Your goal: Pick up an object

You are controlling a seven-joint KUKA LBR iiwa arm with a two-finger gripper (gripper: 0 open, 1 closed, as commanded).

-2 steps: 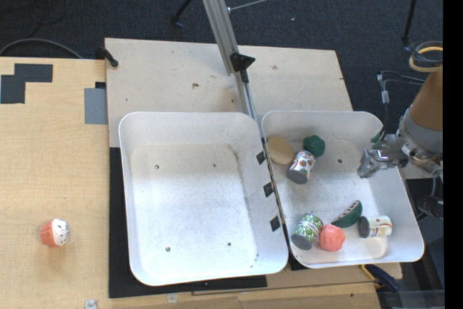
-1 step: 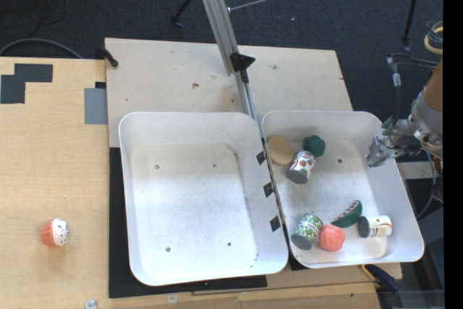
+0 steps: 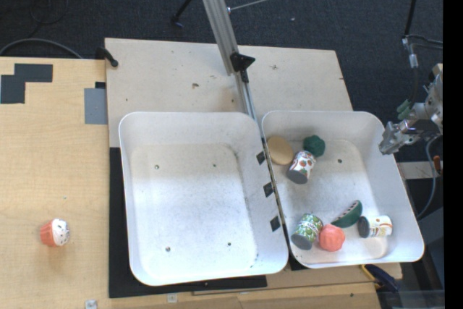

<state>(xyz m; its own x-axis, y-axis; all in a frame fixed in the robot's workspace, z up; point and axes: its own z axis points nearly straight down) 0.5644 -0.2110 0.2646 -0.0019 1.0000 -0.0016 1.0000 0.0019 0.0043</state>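
Observation:
The right bin holds several small objects. Near its back left lie a tan round piece, a dark green lump and a white cup with red and green marks. At its front sit a green patterned cup, a red ball, a dark green wedge and a small white bottle. My gripper hangs just outside the right bin's far right rim, above the bench edge and apart from every object.
The left bin stands beside the right one. A slanted aluminium rail runs down from the top to the divider between the bins. An orange and white toy lies on the wooden table at the far left.

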